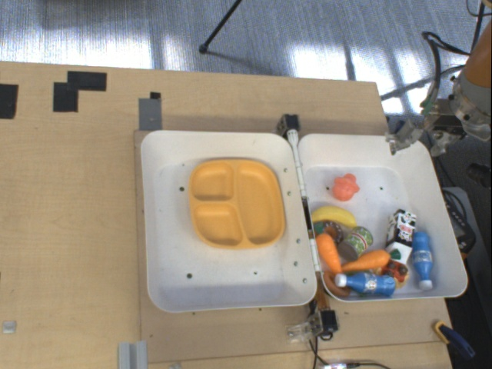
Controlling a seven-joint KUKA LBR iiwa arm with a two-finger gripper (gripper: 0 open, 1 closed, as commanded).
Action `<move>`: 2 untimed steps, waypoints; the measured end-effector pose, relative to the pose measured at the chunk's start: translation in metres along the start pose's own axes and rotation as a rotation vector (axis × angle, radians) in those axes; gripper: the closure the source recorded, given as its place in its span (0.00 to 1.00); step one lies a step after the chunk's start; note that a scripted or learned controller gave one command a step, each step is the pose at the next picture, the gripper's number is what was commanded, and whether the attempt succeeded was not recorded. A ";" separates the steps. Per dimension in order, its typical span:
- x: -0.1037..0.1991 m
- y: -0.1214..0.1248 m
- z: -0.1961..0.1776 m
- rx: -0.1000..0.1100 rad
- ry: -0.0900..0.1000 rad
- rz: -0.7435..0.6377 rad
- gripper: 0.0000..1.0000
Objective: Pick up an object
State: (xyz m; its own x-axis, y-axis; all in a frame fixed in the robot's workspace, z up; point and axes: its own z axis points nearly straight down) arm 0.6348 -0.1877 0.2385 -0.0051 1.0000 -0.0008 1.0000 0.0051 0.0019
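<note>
At upper right, the gripper (400, 138), jaws' spread untellable, hangs beyond the right bin (442, 206), approach pending toward the toys (369, 256).

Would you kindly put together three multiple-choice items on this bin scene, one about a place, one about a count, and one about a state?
1. Where does the orange divided plate lie?
A. in the left bin
B. in the right bin
C. on the bare bench

2. How many blue bottles are in the right bin?
A. none
B. two
C. four

3. How does the pink toy lie?
A. buried under the pile
B. on the plate
C. alone, apart from the pile of toys

Answers:
1. A, the plate sits in the middle of the left bin.
2. B, one blue bottle lies at the near wall and another by the right wall.
3. C, bare white bin floor shows all round the pink toy.
</note>
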 end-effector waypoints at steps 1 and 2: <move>-0.018 0.035 0.005 -0.002 -0.001 -0.083 0.00; -0.018 0.035 -0.031 -0.004 -0.003 -0.446 0.00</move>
State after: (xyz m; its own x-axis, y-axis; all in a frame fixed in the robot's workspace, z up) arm 0.6699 -0.2055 0.2694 -0.4360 0.8999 -0.0051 0.8999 0.4360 0.0046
